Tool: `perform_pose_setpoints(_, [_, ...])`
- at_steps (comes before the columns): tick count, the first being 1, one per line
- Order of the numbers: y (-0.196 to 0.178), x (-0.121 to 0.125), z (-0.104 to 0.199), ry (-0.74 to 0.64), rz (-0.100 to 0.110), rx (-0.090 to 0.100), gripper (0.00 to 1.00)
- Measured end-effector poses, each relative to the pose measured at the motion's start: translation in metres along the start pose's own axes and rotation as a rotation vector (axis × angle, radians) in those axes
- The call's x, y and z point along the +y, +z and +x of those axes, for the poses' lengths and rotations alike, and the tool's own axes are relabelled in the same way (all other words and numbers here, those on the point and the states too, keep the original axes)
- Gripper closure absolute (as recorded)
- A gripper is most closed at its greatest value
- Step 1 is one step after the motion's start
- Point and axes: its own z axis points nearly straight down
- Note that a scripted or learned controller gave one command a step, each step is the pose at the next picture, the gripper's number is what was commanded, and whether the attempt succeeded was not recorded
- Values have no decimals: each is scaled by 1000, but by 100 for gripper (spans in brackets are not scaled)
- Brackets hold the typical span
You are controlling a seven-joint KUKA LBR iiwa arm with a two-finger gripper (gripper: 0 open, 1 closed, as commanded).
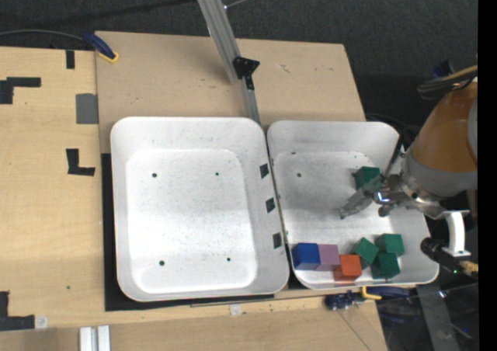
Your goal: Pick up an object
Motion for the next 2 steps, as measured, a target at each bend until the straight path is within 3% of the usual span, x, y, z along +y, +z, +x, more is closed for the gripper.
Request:
perform_pose_setpoints(1, [54, -1, 1, 0, -1, -1, 0])
perform_pose_setpoints(2, [41, 0, 1, 0, -5, 0, 100])
